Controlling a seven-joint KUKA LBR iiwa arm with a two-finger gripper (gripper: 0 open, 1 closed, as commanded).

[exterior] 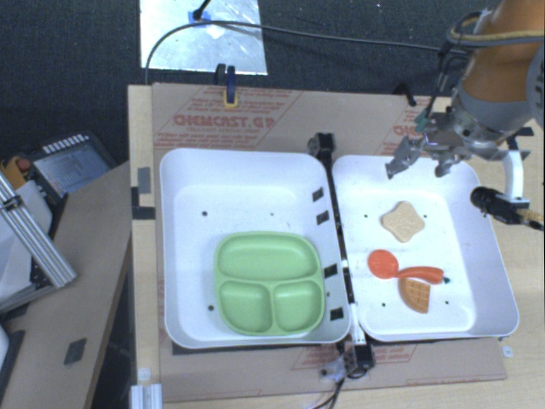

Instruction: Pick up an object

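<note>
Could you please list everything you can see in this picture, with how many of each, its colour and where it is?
white bins: two, white, side by side on the bench
divided plate: one, light green, three compartments, in the left bin near its front
toast-shaped piece: one, pale beige, middle of the right bin
spoon: one, orange-red, right bin, in front of the toast-shaped piece
waffle-shaped piece: one, tan-orange, right bin, just in front of the spoon's handle
clamp: one, yellow and black, at the bench's far edge
shiny sheet: one, silver, beyond the bench
arm: one, grey with an orange band, upper right
pincer: one, open, holding nothing, above the right bin's far edge
</note>
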